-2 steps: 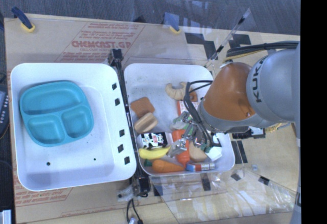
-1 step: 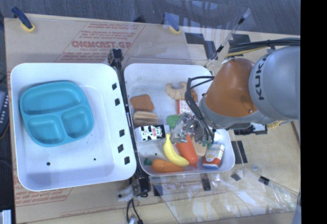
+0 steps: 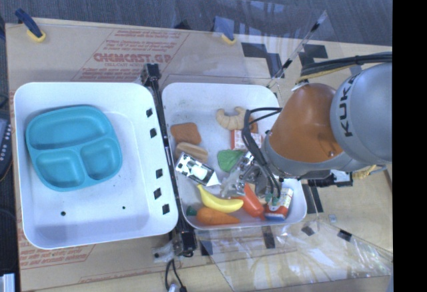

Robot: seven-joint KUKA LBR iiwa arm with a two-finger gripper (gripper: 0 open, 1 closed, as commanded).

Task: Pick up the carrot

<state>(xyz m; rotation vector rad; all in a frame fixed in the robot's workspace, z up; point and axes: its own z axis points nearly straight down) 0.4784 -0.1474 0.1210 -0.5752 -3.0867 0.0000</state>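
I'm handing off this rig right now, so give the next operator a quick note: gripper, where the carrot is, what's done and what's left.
Gripper: low in the right bin, among the toy food just above the banana; nothing seen between its fingers.
Carrot: lying at the bin's front edge, under the banana, apart from the gripper.
Blue divided tray: in the left bin.
Done: arm is over the pile.
Left: move to the carrot, grasp it, lift.

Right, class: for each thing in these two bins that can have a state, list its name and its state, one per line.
carrot: lying flat in right bin, not gripped
banana: lying against the carrot
blue tray: upright in left bin
croissant: lying apart, near far wall
gripper: low among the toys
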